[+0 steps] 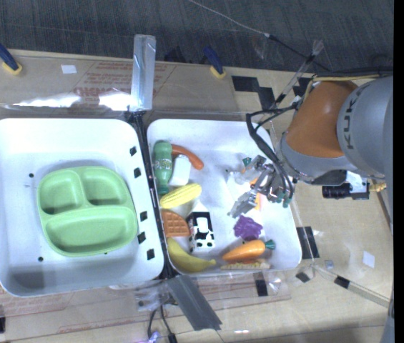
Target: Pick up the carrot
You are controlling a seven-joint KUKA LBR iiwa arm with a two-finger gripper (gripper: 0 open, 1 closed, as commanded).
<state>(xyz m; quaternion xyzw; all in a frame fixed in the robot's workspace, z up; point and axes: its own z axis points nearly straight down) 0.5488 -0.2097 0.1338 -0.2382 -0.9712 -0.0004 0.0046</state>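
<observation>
The carrot [244, 251] lies near the front edge of the right bin [216, 128], just below the purple grapes [247, 227]. The end effector [253, 191] hangs above the grapes, apart from the carrot, fingers spread with nothing between them.

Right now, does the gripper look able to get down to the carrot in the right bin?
Probably yes. The carrot lies uncovered near the right bin's front wall, just below the gripper. The purple grapes beside it and the nearby wall could crowd the approach.
</observation>
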